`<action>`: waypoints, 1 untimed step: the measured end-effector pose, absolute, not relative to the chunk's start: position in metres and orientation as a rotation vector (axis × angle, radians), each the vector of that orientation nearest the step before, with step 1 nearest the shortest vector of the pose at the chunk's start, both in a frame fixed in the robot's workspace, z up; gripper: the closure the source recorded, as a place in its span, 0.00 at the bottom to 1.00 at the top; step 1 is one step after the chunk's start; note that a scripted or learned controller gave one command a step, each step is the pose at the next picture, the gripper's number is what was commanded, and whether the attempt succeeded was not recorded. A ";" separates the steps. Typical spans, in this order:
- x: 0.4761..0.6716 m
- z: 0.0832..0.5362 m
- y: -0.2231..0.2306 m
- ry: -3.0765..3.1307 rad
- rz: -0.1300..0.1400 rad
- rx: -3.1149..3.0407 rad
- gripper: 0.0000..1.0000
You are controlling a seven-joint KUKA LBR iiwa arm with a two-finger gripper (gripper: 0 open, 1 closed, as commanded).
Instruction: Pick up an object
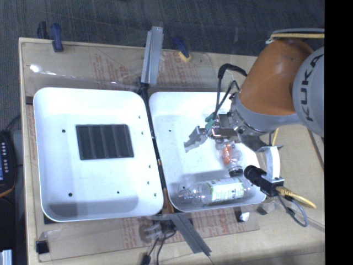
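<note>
The wooden bench [83, 59] carries two shallow white bins side by side. The left bin [55, 192] holds one dark ribbed rectangular panel [104, 141], lying flat toward its upper middle. The right bin [171, 126] holds two objects: one clear plastic bottle [215, 192] with a pale label, lying on its side along the near wall, and one smaller clear item with an orange part [228, 154], lying just above the bottle's right end, too small to name.

One arm [278, 81] reaches in from the right, its orange band bulking over the right bin's far right corner, the wrist bent down into the bin. The gripper [194, 139] points left and slightly down over the bin's middle floor, apart from the bottle and up-left of the orange-tipped item. Nothing shows between its fingers; whether they are spread or closed cannot be told. Two blue clamps [56, 37] [181, 47] sit on the bench's far edge.
</note>
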State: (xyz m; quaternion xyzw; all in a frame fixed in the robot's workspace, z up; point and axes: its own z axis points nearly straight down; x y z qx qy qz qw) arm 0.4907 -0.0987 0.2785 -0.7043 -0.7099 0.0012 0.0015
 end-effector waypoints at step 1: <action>0.502 0.300 -0.173 -2.389 0.001 -2.042 0.00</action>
